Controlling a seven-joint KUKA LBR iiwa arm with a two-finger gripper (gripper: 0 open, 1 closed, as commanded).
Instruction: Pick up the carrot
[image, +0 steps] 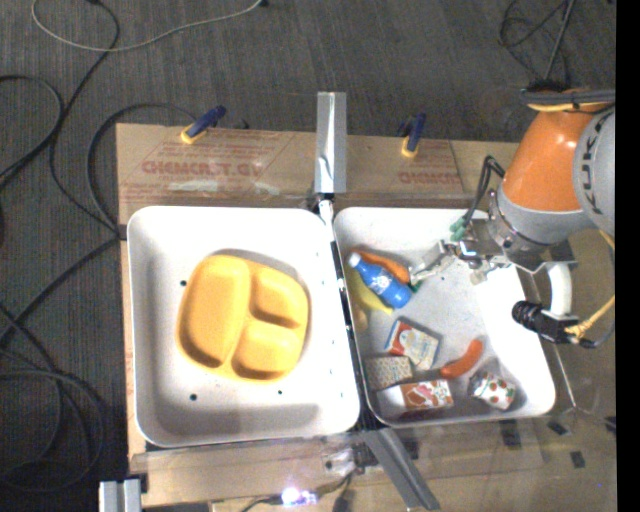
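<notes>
Cardboard-topped bench (250, 165), two white bins side by side. Left bin (150, 300) — I log one yellow divided tray (243, 315). Right bin (540, 385) — carrot (461, 358) near the lower right, between a small carton (412, 343) and a patterned cup (493, 390); blue bottle (382, 281) upper left. Gripper (432, 268) sits just beside the bottle, well apart from the carrot; jaws slightly parted, nothing between them.

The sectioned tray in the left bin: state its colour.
Yellow. The three-compartment plastic tray lies in the shallow white left bin, clearest in the camera view.
</notes>
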